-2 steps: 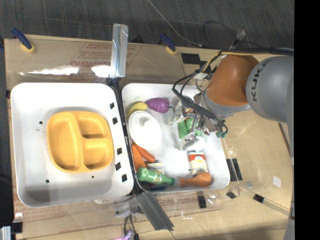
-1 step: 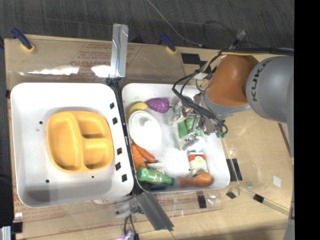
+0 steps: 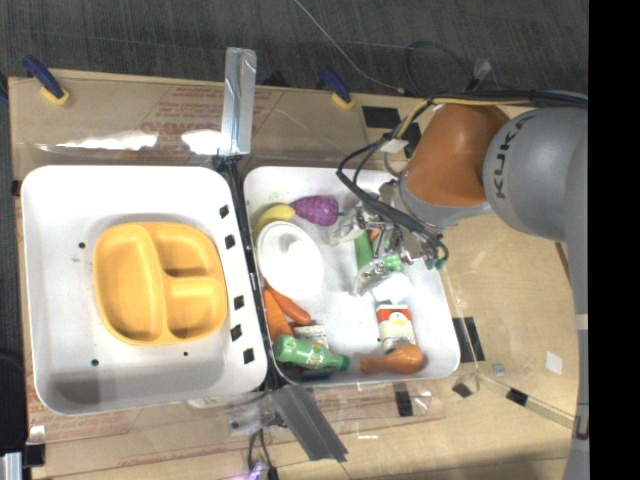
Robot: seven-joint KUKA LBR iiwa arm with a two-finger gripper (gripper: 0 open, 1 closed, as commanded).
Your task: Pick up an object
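Two shallow white bins sit side by side on the surface before you; the right bin (image 3: 440,313) at centre frame holds the clutter. The gripper (image 3: 378,253) hangs low over that bin's upper right part, with a slim green plastic piece (image 3: 362,250) right at it; you cannot tell whether the piece is clamped. Below it stands a small white bottle with a red and yellow label (image 3: 396,323), and an orange toy drumstick (image 3: 395,361) lies along the bottom wall. At the bin's left are a white bowl (image 3: 290,255), a purple grape bunch (image 3: 318,209) and a green bottle (image 3: 305,354). The yellow divided tray (image 3: 160,280) fills the left bin (image 3: 50,208). Judged by looks, the green piece is light, stiff and slick; take it across its narrow middle.
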